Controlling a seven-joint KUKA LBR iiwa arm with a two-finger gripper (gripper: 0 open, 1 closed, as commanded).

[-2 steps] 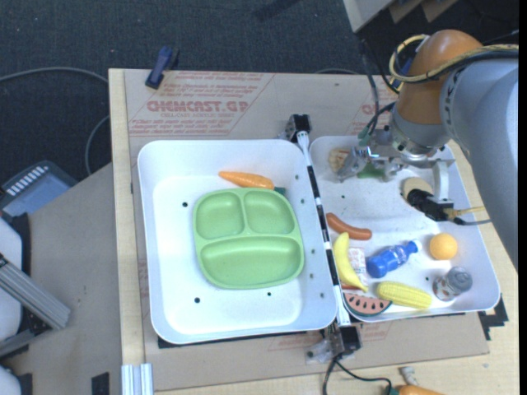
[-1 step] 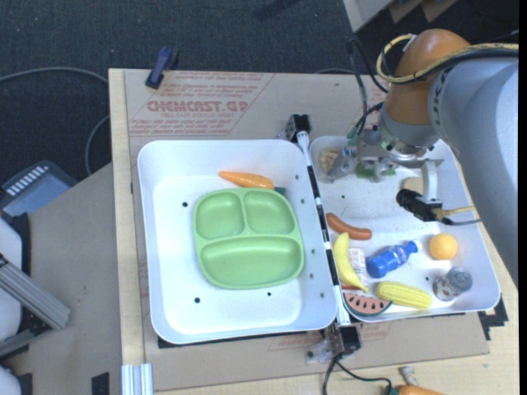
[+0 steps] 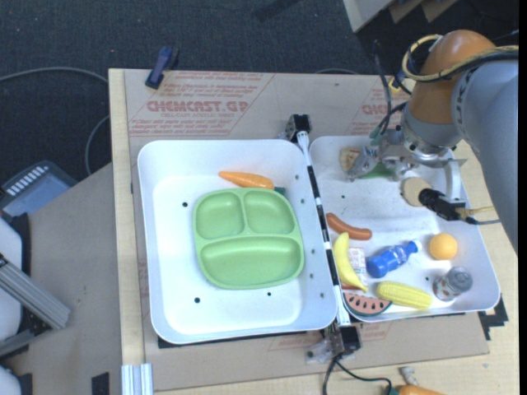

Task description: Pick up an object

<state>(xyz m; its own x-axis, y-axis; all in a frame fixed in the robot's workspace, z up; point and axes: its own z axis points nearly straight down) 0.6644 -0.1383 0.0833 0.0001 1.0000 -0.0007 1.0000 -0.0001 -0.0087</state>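
**Claw low over the far corner of the right bin**

The grey arm reaches in from the right. Its claw is down at the far left corner of the right bin, close to the wall shared with the left bin. From this angle I cannot tell whether the claw is spread or pressed together, or whether anything is in it.

Most of the things to pick lie in the near half of the right bin, apart from the claw. A sausage lies closest to it, near the shared wall. A banana runs along that wall just below the sausage. A blue bottle lies on its side just right of the banana. An orange sits right of the bottle, with a small can in front of it. A corn cob lies along the near wall. A watermelon slice sits in the near left corner, touching the corn.

The left bin holds a green divided plate in its middle. A carrot lies just beyond the plate's far edge. Both bins rest on the worktop.
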